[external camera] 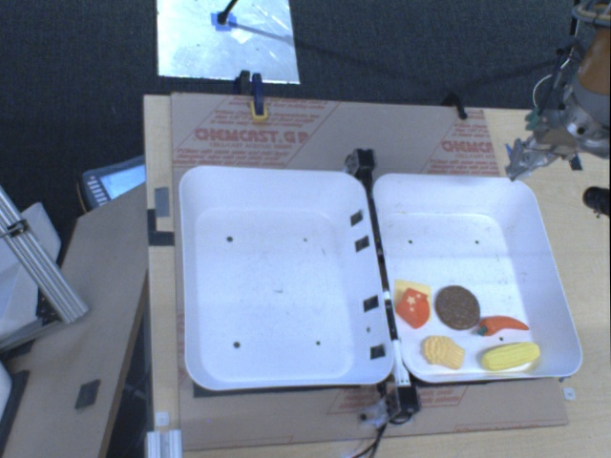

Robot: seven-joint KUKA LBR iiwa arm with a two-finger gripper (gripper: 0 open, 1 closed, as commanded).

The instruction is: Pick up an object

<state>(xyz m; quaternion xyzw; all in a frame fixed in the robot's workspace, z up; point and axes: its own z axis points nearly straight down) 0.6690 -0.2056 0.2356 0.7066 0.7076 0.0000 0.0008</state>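
The things to pick from sit bunched at the near end of the right-hand white bin [535, 227]: a yellow plastic corn cob [510, 356] by the near right corner, a small orange-red chilli-shaped piece [500, 325] just above it, a round brown disc like a burger patty [457, 306], a yellow wedge with a red patch [412, 303] close to the middle divider, and a little knobbly yellow lump [443, 352] near the front wall.

The corn cob lies flat with its long axis running roughly left to right along the front wall, tipped a touch upward at the right end. The chilli also lies across, its thin tip pointing right.

What worries me is the crowding. The cob and chilli are almost touching, and the cob sits hard by the rim, so fingers coming down could land on the wall, or nudge one piece into another and close on nothing. The flat disc offers little to pinch.

The gripper [523, 160] hangs beyond the far right corner of that bin, well apart from all of them; whether it is released or clenched I cannot tell. The left-hand white bin [277, 284] stands alongside.
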